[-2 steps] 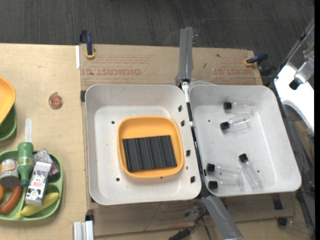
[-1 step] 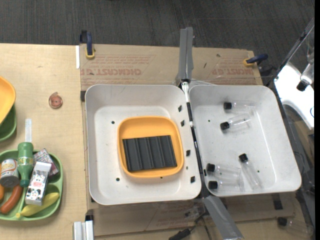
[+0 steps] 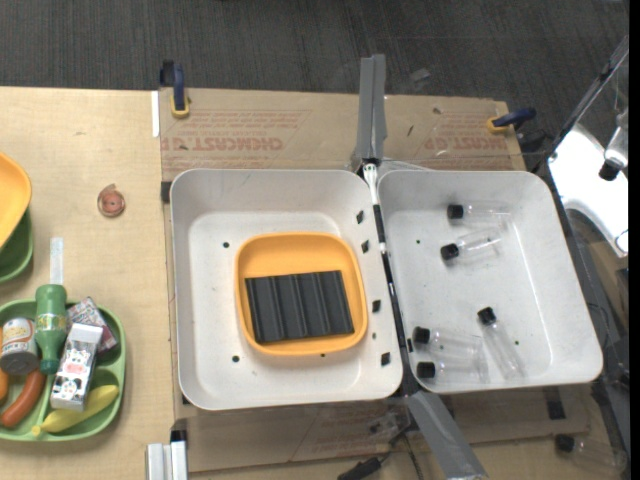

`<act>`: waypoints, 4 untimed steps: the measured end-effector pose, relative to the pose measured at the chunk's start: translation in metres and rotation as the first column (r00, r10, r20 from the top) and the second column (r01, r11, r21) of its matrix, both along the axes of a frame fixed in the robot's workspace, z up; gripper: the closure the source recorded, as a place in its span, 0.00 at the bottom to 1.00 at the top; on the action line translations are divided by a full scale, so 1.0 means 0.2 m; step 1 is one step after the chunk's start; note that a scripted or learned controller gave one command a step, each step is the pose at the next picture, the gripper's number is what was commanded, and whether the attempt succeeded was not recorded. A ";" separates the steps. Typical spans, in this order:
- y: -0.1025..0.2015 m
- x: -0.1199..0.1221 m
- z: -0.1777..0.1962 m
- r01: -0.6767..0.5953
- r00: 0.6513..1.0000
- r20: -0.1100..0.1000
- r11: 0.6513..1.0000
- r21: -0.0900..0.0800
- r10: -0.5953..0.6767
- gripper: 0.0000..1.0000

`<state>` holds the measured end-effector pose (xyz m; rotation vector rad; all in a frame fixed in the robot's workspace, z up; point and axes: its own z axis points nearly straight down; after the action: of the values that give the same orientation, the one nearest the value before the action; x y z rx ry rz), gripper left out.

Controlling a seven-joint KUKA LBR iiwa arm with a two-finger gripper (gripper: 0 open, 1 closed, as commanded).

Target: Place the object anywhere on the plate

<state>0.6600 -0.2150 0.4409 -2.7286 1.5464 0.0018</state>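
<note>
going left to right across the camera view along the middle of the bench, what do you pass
green tray of toy food → left white bin → orange plate carrying the dark ridged block → right white bin with clear black-capped vials

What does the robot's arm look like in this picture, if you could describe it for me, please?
The arm comes in at the right edge beside the right bin as a smooth, rounded casing that looks pale grey to white and glossy. It carries a small dark fitting near its upper side. Any markings are too small to tell.
</note>
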 end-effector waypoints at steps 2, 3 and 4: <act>0.02 0.00 0.00 -0.675 0.738 0.003 0.738 -0.002 0.675 1.00; 0.02 0.00 0.00 -0.674 0.738 0.003 0.739 -0.001 0.674 0.00; -0.03 -0.28 0.00 -0.717 0.697 0.003 0.697 -0.001 0.717 0.00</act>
<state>0.6047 -0.2205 0.4402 -3.1139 0.3622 0.0008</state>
